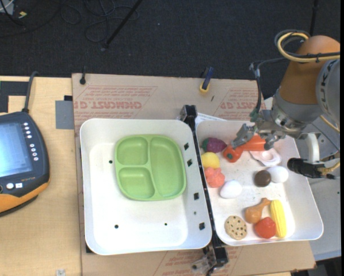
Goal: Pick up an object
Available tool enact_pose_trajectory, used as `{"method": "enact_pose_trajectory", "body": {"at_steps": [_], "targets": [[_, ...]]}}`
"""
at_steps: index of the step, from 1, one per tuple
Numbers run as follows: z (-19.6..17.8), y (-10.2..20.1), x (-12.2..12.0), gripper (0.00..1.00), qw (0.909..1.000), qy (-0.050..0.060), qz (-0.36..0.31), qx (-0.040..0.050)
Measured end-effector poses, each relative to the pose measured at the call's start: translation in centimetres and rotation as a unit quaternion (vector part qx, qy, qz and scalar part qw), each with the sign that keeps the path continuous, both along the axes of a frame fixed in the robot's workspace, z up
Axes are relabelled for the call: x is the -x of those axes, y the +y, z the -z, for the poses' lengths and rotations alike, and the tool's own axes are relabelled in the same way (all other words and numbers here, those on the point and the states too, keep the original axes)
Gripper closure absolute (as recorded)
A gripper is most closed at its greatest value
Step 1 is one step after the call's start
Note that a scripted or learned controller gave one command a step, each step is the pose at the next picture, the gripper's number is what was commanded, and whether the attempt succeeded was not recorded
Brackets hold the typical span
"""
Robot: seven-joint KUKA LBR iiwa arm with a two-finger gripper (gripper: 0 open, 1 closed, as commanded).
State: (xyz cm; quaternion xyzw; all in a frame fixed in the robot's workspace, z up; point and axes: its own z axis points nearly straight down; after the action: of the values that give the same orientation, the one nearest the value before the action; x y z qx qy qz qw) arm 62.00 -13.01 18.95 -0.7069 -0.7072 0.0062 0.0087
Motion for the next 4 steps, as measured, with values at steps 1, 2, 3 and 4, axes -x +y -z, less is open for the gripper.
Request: {"method": "enact_pose_trajectory", "body": {"at_steps": [1,2,3,4], "targets": [[-0.7,0.0,-0.3,0.00,1.0000,-0.006,-0.001,0.0008],[5.7,-0.1,-0.9,0.00,1.0000,-0.005,-0.001,0.0007],[10.8,0.0,-0.8,0.00,1.0000,-0.006,-0.001,0.0024],[9.8,0.0,-0.9,1.00,1.0000,-0.006,0.000,0.0008]]}}
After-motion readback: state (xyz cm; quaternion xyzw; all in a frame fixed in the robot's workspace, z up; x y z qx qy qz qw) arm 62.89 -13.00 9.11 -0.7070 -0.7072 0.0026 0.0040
